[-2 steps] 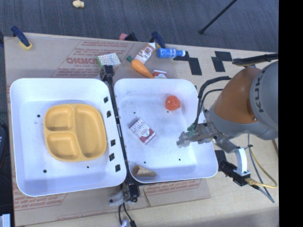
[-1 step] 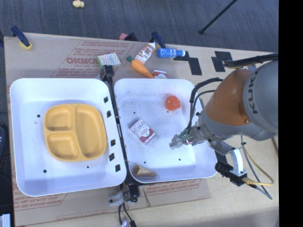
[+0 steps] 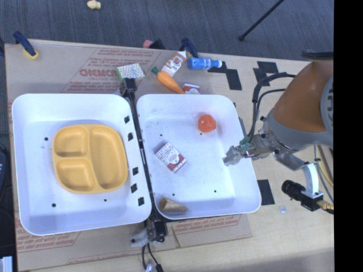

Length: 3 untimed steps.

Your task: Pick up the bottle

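Camera view: gripper (image 3: pixel 232 155) sits low over the right rim of the right bin (image 3: pixel 193 203), tip pointing into the bin. Fingers too small and blurred to read, so I cannot tell how far open it is; nothing visible between them.

Bottle (image 3: pixel 203 64) is the blue one with a white cap, lying on its side on the cardboard (image 3: pixel 91 75), outside the bin, well apart from the gripper, beyond the bin's far rim. Beside it: a carrot (image 3: pixel 169 82) and a small white-and-orange bottle-like item (image 3: pixel 173 63). Both crowd the target's base end.

My read on doing the step well: lift clear of the bin wall first, travel over the far rim, then descend straight down on the bottle's mid-body. Set the jaws across its short axis, since it lies roughly left-right and will likely roll if nudged along the side. Approach from the cap end, where there's more room.

Arm pose: grey wrist with orange band (image 3: pixel 303 103) comes in from the gripper's right, forearm angled down towards the bin, wrist bent so the tool points leftwards and slightly down.

Inside the bin near the gripper: red object (image 3: pixel 206 123), small carton (image 3: pixel 171 157). Not the target.
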Each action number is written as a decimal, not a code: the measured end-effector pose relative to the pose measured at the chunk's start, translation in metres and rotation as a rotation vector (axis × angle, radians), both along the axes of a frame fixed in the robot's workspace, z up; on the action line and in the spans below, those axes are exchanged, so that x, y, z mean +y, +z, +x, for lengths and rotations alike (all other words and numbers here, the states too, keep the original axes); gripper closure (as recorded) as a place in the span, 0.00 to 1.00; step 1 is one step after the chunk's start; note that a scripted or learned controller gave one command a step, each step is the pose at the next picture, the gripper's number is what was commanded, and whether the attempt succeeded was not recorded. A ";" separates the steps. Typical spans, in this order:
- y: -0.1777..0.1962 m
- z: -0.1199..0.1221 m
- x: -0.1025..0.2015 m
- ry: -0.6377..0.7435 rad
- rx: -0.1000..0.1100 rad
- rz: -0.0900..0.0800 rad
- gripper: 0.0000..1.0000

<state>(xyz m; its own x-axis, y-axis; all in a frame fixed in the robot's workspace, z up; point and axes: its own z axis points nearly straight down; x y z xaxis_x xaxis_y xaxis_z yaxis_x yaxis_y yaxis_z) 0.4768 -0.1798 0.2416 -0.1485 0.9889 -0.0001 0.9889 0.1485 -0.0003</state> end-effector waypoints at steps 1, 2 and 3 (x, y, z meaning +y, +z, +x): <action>-0.082 -0.001 0.069 0.027 0.005 0.003 1.00; 0.043 0.000 0.016 -0.424 0.001 0.001 1.00; -0.097 -0.002 -0.018 -0.518 0.006 0.002 1.00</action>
